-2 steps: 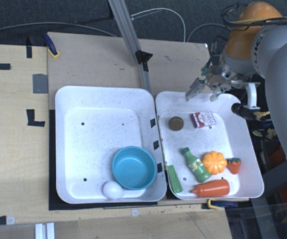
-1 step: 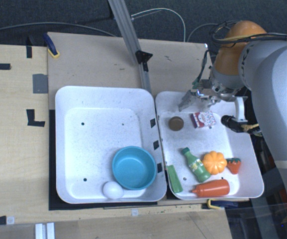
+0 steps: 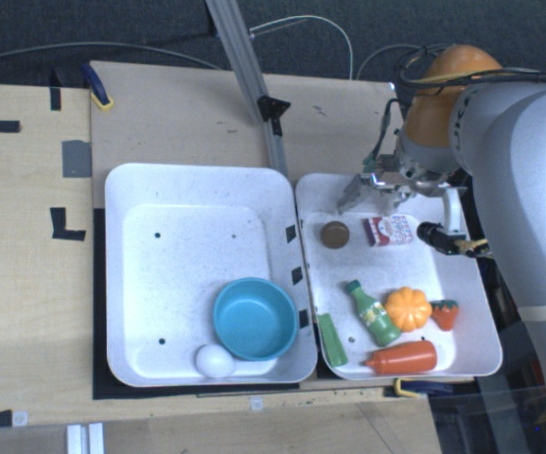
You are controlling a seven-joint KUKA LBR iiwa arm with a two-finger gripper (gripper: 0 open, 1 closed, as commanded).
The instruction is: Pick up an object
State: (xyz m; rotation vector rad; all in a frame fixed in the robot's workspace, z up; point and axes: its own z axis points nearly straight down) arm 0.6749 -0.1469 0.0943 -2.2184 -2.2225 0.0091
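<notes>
Right bin (image 3: pixel 462 343), centre-right of frame: brown disc (image 3: pixel 335 235) at upper left; red-and-white packet (image 3: pixel 389 230) just beside it; green bottle (image 3: pixel 372 313), orange pumpkin (image 3: pixel 409 308) and small red piece (image 3: pixel 446 314) at mid-right; red carrot-shaped toy (image 3: pixel 404 357) and green stick (image 3: pixel 331 340) along the lower edge. Left bin (image 3: pixel 131 253): blue bowl (image 3: pixel 255 317), white ball (image 3: pixel 215 359). Gripper (image 3: pixel 378 185) at the right bin's upper edge, above the packet; its opening and any hold cannot be told.
</notes>
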